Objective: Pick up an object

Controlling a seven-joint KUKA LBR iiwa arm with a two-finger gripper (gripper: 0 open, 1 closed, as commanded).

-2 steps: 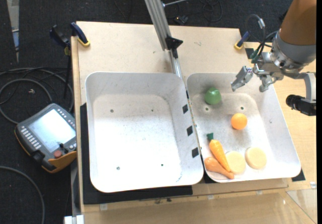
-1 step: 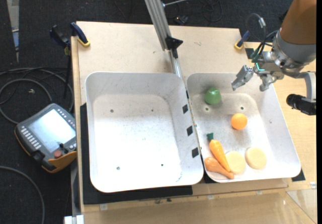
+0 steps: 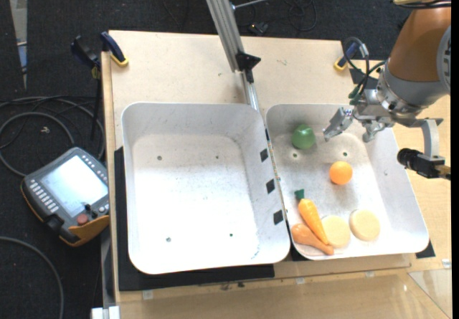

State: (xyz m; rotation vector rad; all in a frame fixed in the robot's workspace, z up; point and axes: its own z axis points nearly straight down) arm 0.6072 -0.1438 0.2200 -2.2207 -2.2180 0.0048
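Observation:
The right bin (image 3: 401, 196) holds several toy foods. A green ball (image 3: 303, 137) lies near its back left. An orange ball (image 3: 341, 172) sits mid-bin. A carrot (image 3: 313, 218) and two pale round pieces (image 3: 364, 224) rest along the front. My gripper (image 3: 353, 126) hangs over the back of the right bin, open, its two fingers spread with nothing between them. It stands right of the green ball and above the orange ball.
The left bin (image 3: 143, 167) sits beside the right one, sharing a middle rim. A slanted metal pole (image 3: 224, 13) crosses the bench's back. Clamps (image 3: 115, 50) grip the bench's far corners. A teach pendant (image 3: 66, 196) lies on the floor at left.

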